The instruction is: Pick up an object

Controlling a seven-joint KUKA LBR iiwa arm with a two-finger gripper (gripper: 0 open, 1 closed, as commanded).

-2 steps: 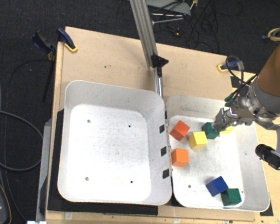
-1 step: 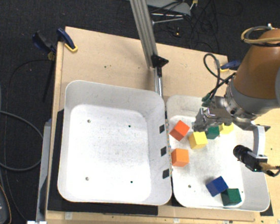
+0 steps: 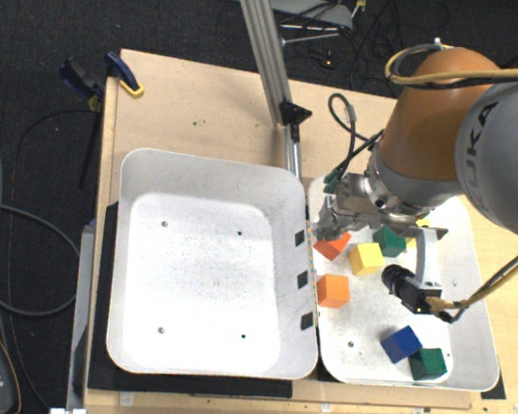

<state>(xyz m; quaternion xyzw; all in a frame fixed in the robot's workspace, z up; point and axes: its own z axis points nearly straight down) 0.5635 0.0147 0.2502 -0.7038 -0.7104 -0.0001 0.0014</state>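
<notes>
My gripper [image 3: 331, 226] is low over the left side of the right bin [image 3: 472, 315], just above a red block [image 3: 332, 248] that lies next to the bin's left wall. The wrist hides the block's upper edge. A yellow block [image 3: 366, 258] sits right of the red one, with a green block [image 3: 390, 241] behind it. An orange block [image 3: 332, 290] lies nearer the front. A blue block [image 3: 401, 343] and a dark green block [image 3: 429, 363] rest together at the front right.
The left bin [image 3: 148, 187] stands beside the right one, their rims touching. A slanted metal pole [image 3: 270, 51] reaches down to the bins' shared back corner. A black cable-mounted part [image 3: 405, 285] hangs from the wrist over the right bin.
</notes>
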